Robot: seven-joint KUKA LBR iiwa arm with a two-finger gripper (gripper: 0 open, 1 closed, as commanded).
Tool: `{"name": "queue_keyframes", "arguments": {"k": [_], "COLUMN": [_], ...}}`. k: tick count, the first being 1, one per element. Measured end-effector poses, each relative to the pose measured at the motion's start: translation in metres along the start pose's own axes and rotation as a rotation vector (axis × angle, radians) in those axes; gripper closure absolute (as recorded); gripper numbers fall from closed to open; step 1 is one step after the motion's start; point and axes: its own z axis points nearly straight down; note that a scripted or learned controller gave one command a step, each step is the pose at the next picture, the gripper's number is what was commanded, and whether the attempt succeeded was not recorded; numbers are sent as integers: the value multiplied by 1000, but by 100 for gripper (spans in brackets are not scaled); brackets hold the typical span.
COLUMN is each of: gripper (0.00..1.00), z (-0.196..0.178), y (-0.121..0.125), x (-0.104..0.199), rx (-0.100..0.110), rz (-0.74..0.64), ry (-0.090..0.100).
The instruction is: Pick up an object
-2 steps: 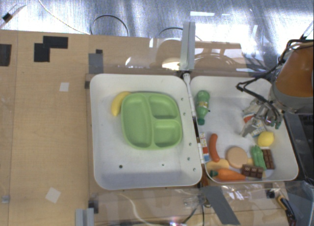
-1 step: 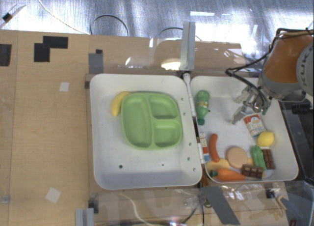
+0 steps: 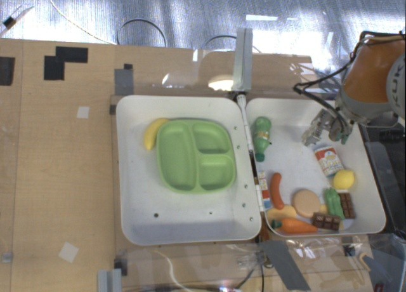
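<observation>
The right bin [image 3: 288, 129] holds a green bottle [image 3: 261, 136] near its left wall, a small red-and-white carton [image 3: 328, 159], a yellow lemon [image 3: 343, 179], a red sausage [image 3: 276, 190], a tan round bun [image 3: 306, 202], an orange carrot [image 3: 296, 226], a green pepper-like piece [image 3: 333, 199] and brown chocolate bars [image 3: 346, 205]. My gripper [image 3: 315, 133] hangs over the bin's upper right, just above the carton, pointing down and left. Nothing shows between its fingers.
The left bin [image 3: 136, 214] carries a green divided plate [image 3: 194, 155] with a yellow banana [image 3: 152, 133] tucked against its upper left edge. A metal post [image 3: 242, 59] stands behind the divider between the bins. Cables run along the back.
</observation>
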Motion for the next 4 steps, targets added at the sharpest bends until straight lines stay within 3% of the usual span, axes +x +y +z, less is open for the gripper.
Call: {"name": "queue_keyframes", "arguments": {"k": [1, 2, 3, 4], "gripper": [0, 0, 100, 100], "z": [1, 13, -1, -144], "y": [0, -37, -34, 67], "x": [0, 15, 11, 1], "rx": [0, 4, 1, -1], "rz": [-1, 87, 80, 240], "ry": [1, 11, -1, 4]}}
